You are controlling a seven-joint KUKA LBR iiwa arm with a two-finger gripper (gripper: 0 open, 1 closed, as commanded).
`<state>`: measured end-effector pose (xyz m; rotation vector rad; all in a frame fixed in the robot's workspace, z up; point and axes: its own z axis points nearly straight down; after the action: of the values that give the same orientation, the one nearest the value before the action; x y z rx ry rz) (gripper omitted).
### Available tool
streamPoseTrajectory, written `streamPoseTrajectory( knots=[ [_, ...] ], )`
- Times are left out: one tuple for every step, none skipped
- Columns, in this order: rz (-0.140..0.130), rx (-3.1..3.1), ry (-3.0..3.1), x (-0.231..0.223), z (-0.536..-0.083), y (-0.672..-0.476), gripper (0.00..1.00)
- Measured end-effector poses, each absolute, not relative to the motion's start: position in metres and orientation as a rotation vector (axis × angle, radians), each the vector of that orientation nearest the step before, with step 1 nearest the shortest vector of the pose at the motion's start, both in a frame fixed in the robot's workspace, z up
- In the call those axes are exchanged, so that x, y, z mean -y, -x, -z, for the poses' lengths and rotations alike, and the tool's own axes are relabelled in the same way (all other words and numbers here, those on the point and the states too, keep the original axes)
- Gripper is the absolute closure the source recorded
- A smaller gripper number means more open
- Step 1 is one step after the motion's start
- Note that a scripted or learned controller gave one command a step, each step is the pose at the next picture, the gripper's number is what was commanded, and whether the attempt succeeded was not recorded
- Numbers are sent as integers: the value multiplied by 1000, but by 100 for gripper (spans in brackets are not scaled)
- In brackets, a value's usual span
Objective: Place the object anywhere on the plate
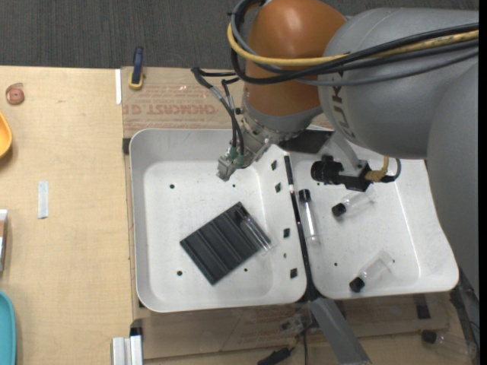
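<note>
A black ribbed rectangular plate [219, 245] lies tilted in the left bin [152, 204]. A clear tube [256, 230] rests along the plate's upper right edge, touching it. My gripper [228, 164] hangs over the back of the left bin, above and apart from the plate, with nothing visibly in it. The orange band and grey arm cover the back of both bins.
In the right bin [426, 265] lie two clear vials with black caps [348, 204] [370, 273]. Another clear tube [307, 216] lies along the divider between the bins. A blue clamp [138, 65] sits on the cardboard behind, and the wooden bench [68, 242] extends left.
</note>
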<state>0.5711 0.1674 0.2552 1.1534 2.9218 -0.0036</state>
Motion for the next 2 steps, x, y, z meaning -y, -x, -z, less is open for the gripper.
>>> streamPoseTrajectory(
  knots=[
    [4,-2922,-1152,-168,-255,-571,0],
    [6,-2921,-1152,-167,-263,-572,100]
  ],
)
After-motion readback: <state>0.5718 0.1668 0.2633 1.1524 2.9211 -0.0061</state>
